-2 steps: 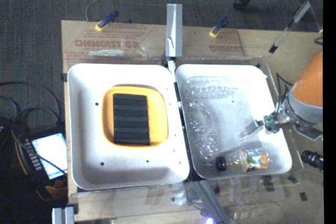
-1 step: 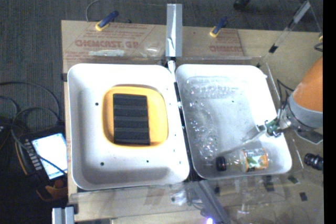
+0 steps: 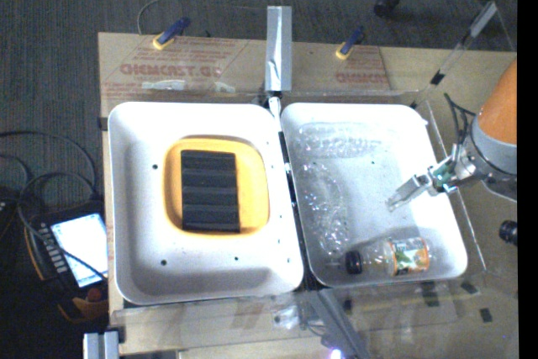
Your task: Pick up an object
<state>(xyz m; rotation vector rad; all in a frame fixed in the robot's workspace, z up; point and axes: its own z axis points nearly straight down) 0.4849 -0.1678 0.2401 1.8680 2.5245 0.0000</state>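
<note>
Down in the lower right of the frame, a small bottle [image 3: 388, 256] lies on its side near the right bin's [image 3: 370, 118] front wall, long axis left-right, dark cap leftward. Above and slightly right hovers the gripper [image 3: 409, 189], reaching leftward from the right edge; whether it is open I cannot tell.

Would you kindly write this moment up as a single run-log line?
task: pick up an object | gripper: over right bin, holding nothing | bottle: lying at near wall | left bin: yellow-and-black object
</note>
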